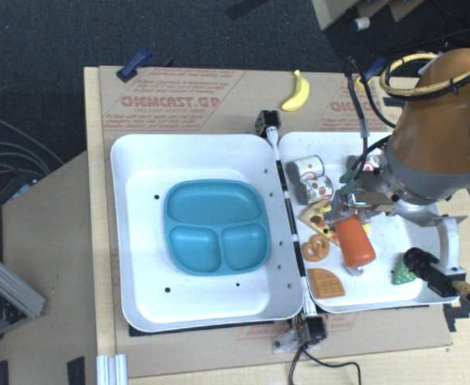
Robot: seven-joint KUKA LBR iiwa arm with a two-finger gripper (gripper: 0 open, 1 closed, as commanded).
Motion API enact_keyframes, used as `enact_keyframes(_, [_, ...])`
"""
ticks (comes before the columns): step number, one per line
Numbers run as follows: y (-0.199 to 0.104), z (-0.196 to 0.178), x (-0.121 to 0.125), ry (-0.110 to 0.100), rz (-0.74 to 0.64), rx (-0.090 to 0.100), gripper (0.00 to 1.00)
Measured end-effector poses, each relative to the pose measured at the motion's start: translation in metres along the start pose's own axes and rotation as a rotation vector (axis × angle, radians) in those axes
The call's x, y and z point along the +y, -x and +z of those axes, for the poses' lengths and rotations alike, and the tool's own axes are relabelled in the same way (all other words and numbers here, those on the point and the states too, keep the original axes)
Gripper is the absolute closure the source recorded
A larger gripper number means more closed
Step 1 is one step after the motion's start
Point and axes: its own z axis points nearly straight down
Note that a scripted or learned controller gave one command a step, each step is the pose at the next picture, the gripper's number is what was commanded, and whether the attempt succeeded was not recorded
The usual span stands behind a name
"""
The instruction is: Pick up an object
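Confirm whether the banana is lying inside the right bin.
No, the banana lies on the bench board behind the right bin, outside its rim.

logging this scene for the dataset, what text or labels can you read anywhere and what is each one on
"CHEMCAST GP": red print on the brown protective sheet covering the bench, above the left bin.
Smaller red lines above and below that word: too blurred to read.
The same red print repeats on the sheet near the banana and along the front edge: unreadable.
The can in the right bin has a red and white label: too small to read.
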Motion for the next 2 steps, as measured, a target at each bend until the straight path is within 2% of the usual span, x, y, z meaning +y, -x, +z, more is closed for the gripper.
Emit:
enact_keyframes(1, [-0.023, 0.003, 0.0, -0.002, -0.002, 0.001, 1.0])
enact_keyframes(2, [0.021, 0.005, 0.007, 0.001, 0.0, -0.001, 1.0])
